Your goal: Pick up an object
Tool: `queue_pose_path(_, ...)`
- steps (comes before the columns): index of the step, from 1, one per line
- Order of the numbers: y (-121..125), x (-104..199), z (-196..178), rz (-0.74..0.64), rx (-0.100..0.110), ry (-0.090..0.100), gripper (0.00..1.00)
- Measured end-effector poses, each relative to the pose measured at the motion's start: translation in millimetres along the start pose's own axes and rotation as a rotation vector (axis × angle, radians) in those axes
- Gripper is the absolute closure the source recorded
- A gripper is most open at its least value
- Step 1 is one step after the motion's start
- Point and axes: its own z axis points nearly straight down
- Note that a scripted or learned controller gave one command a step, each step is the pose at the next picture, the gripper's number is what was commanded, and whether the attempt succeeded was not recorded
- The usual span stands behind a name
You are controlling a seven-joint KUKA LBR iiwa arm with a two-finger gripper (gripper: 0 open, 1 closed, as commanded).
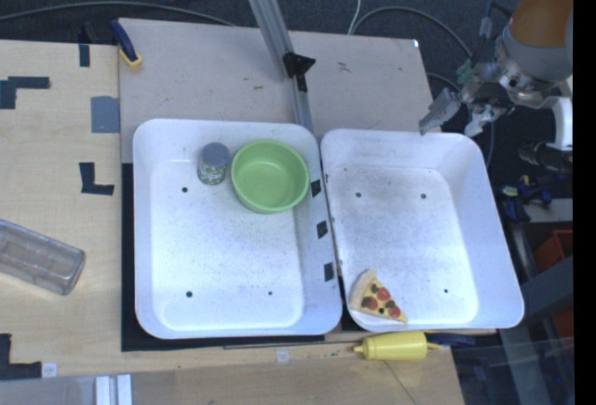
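Jaws stand spread apart, holding nothing, above the right bin's far rim.

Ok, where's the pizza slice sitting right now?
The pizza slice lies in the right bin, in its near-left corner, just above the yellow bottle on the bench edge.

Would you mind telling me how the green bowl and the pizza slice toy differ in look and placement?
The round green plastic bowl is one plain colour; the triangular toy pizza slice is yellow with red spots. The bowl stands upright with raised walls; the slice lies flat. The bowl sits in the left white bin, near its far edge beside a small grey-lidded jar; the slice lies in the right white bin, at its near-left corner. Both rest apart from the gripper.
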Motion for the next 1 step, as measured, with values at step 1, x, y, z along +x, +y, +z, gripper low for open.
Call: queue_pose_path(1, 0.0, -0.1, 0.0, 0.001, 0.0, 0.0, 0.0)
